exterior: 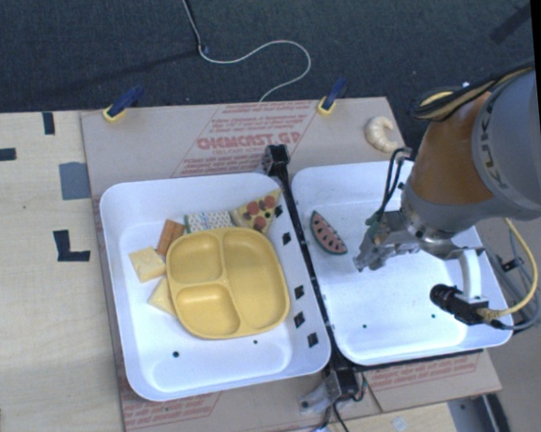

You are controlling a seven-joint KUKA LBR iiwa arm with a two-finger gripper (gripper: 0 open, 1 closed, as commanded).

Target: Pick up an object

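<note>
The watermelon slice (327, 233) lay near the left wall of the right bin (404, 340), just left of the gripper (368, 254), its long axis running up-down in view; whether the gripper was closed, I could not tell

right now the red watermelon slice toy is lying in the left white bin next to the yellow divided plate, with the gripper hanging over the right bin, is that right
Not quite. The camera view shows the red watermelon slice toy lying in the right white bin, near the divider, not in the left one. The yellow divided plate sits in the left white bin, and the gripper does hang over the right bin.
</note>
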